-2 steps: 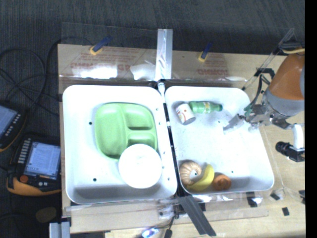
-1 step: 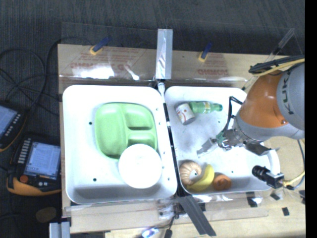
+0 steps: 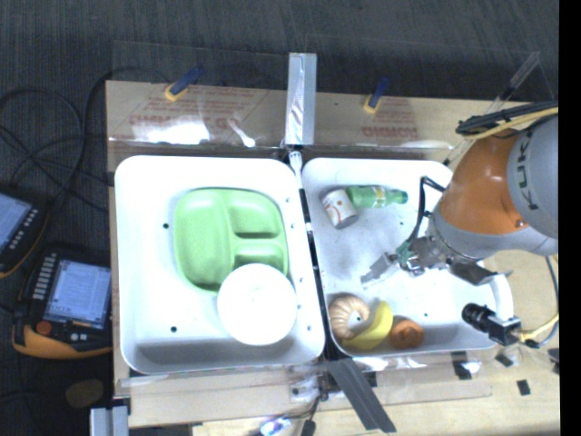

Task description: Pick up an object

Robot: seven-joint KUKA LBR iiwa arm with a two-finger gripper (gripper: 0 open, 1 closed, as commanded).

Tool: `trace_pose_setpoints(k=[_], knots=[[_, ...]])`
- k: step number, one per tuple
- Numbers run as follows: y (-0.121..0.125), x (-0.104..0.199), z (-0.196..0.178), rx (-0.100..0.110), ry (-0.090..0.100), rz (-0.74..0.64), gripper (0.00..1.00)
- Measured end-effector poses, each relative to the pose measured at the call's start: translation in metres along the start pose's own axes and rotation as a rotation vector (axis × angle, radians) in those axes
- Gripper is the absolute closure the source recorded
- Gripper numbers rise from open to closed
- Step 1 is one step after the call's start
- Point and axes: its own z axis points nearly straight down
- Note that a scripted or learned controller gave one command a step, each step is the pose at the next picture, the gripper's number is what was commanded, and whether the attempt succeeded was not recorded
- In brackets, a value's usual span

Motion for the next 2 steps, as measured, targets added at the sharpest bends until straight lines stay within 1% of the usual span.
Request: trace_pose_setpoints(k=[1, 2], knots=[[-0.019, 0.019, 0.018, -0.016, -0.008, -0.014, 0.0], [0.097, -0.011, 0.036, -0.012, -0.005, 0.393, 0.0]])
